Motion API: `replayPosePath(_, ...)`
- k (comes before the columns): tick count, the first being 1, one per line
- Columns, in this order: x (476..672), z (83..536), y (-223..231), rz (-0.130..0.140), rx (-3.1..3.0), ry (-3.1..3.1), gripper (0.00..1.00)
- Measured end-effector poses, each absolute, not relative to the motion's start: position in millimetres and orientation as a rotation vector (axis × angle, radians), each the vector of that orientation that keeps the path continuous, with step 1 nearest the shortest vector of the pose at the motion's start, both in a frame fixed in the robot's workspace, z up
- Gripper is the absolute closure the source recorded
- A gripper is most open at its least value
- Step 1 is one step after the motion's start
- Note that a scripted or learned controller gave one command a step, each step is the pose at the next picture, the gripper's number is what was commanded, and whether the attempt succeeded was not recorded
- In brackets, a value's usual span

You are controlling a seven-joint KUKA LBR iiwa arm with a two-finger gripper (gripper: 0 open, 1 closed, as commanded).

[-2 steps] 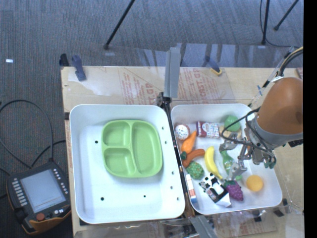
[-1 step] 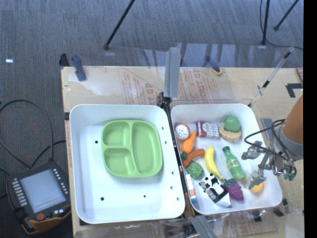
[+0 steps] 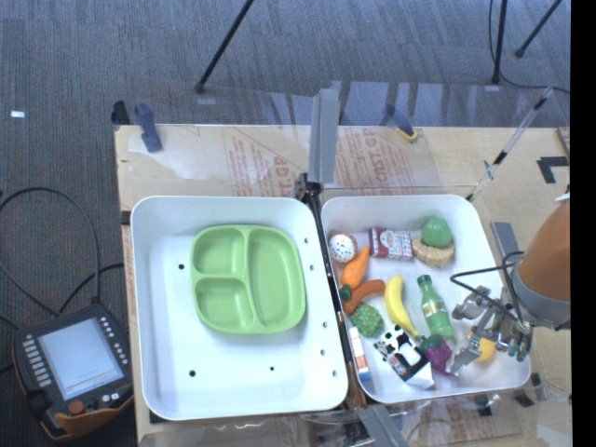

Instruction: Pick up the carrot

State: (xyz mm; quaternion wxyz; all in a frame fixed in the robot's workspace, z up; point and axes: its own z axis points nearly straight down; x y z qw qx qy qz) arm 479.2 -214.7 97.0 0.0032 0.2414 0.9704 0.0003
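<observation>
Two orange carrots [image 3: 357,279] lie by the right bin's [image 3: 407,201] left wall, probably light, stiff and slick, best pinched mid-body; the pincer [image 3: 484,335], jaws spread and empty, hangs near the bin's right wall.

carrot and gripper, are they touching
Apart. The camera view shows the carrot at the right bin's left side, the gripper near its right side, banana and bottle between.
</observation>
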Motion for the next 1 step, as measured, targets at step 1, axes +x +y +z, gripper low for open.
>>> replayPosePath(1, 480.7, 107.3, -213.3, 0.003, 0.749, 3.043, 1.0)
